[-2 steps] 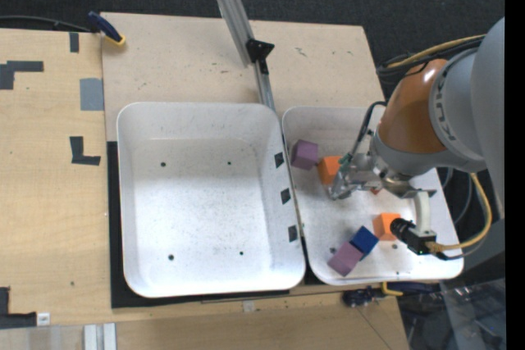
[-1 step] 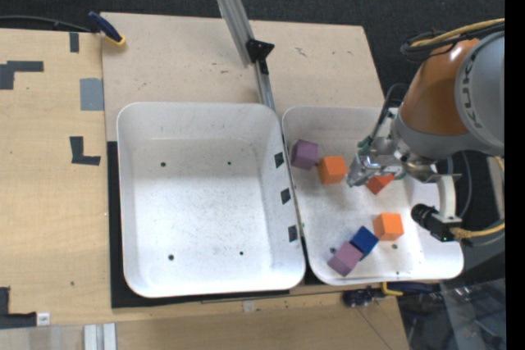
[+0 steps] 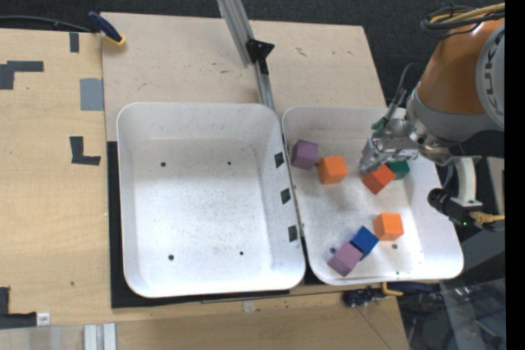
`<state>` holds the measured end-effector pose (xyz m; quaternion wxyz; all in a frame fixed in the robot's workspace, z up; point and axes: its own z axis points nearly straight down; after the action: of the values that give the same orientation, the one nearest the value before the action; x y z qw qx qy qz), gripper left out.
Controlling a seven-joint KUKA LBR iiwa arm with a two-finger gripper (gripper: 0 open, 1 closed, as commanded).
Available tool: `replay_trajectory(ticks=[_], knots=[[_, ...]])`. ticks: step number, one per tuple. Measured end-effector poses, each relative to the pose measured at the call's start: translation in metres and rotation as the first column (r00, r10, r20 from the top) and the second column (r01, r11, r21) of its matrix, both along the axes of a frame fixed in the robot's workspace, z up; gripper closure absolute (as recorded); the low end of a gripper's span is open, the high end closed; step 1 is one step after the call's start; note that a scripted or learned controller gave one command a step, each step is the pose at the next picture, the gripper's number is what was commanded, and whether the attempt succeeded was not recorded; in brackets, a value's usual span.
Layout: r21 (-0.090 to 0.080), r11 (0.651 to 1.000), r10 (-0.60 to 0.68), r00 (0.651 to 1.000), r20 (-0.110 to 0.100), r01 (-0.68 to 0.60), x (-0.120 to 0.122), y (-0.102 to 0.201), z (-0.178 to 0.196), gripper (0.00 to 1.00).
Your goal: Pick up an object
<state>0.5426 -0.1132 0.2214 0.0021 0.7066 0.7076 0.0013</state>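
Note:
The right bin holds several small blocks. A purple cube and an orange cube lie near its back left. A tilted red cube sits right under the tip of my gripper, touching or nearly touching it, with a green block beside it and partly hidden by the gripper. Toward the front lie another orange cube, a blue cube and a second purple cube. The arm comes in from the right, over the bin's back right.
The left bin stands next to the right one, the two sharing a raised divider. A slanted metal rail runs from the top down to the bins' back edge. Cables hang by the arm at the right.

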Motion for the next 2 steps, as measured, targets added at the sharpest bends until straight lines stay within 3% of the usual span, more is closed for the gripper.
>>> replay_trajectory(ticks=[2], knots=[[0.003, 1.0, 0.005, 1.0, -0.006, -0.005, 0.056, 0.087, -0.011, 1.0]])
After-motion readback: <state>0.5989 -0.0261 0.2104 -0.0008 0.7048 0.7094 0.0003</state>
